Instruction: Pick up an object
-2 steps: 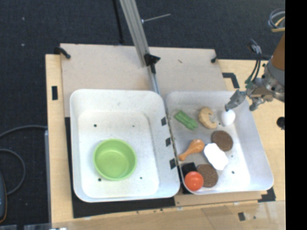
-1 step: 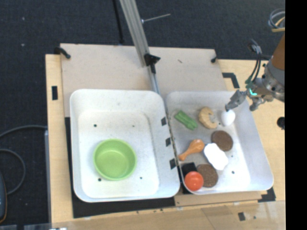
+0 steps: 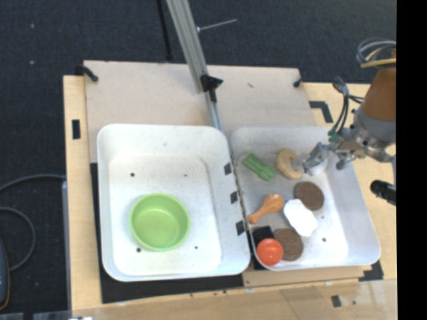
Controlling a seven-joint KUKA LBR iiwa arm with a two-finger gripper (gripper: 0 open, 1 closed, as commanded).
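My gripper hangs over the upper right part of the right bin, open, with nothing between its fingers. Its left finger is just right of a tan lump. A brown disc lies right below the gripper. Further down are a white object, a second brown disc and a red ball. A green block and an orange drumstick-shaped piece lie toward the bin's left side.
The left bin holds a green bowl near its front. A metal pole slants up from the bins' back edge. A small black item sits next to the red ball.
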